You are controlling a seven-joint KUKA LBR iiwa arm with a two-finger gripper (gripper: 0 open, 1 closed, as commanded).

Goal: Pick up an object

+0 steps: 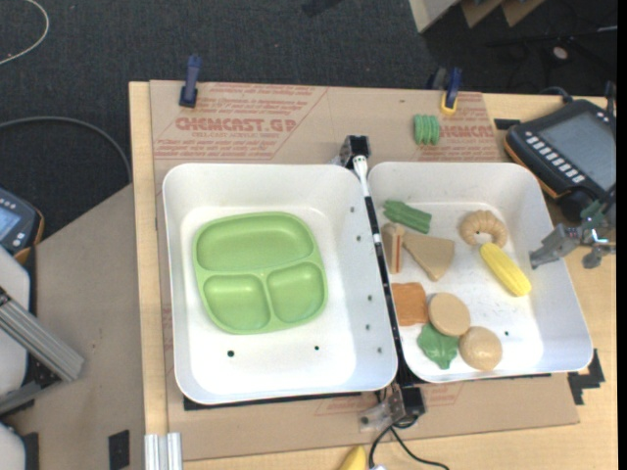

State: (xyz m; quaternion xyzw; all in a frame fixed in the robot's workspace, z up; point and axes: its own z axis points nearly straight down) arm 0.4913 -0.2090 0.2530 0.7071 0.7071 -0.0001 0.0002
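A: Left bin?
B: White, holding a pale green divided tray.
A: Right bin?
B: White; yellow corn, orange block, tan rounds, dark green leaf.

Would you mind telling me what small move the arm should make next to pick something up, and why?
Probably a short move leftward, to bring the gripper above the yellow corn. The gripper sits at the right bin's right edge with nothing seen between its fingers, and the corn is the nearest item, lying a little apart from the other food pieces.

Lab — clamped bench, cables
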